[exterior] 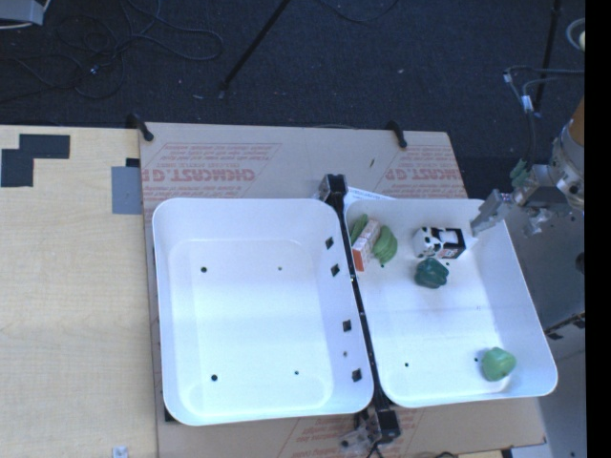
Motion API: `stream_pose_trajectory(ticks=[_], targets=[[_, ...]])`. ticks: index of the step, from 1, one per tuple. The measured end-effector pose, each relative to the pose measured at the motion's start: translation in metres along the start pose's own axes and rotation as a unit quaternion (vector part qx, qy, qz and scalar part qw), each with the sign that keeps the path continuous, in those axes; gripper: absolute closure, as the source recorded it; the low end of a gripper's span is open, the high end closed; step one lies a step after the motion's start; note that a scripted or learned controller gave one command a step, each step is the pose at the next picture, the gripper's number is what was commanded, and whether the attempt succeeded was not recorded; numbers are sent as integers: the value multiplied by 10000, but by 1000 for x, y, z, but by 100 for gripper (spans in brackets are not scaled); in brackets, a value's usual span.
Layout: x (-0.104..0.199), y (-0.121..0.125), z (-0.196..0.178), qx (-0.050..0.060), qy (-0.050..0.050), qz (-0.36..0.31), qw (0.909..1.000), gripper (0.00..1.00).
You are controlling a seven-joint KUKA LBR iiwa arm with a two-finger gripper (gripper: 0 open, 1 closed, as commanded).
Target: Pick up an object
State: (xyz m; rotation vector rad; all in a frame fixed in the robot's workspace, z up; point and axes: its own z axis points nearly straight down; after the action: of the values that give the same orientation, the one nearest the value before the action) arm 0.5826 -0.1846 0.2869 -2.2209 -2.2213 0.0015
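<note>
the gripper [492, 211] hangs over the right bin's [520, 284] upper right rim with nothing between its prongs; how wide they stand cannot be told. the arm [571, 165] reaches in from the right edge. in that bin lie a black-and-white toy [438, 242], a dark green lump [431, 274] just below it, an orange-and-white carton [364, 244] with green leaves [385, 245], its print too small to read, and a light green ball [496, 363] near the lower right corner. the cardboard sheet [220, 165] under the bins bears mirrored red lettering.
</note>
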Motion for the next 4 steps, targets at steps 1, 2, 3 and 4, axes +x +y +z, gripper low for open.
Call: stream_pose_trajectory(ticks=[1,2,3,4], targets=[[39,23,92,34,16,-20,10000,0],[37,23,77,9,3,-8,10000,100],[36,22,78,12,3,-4,10000,0],[67,26,175,9,3,7,10000,0]])
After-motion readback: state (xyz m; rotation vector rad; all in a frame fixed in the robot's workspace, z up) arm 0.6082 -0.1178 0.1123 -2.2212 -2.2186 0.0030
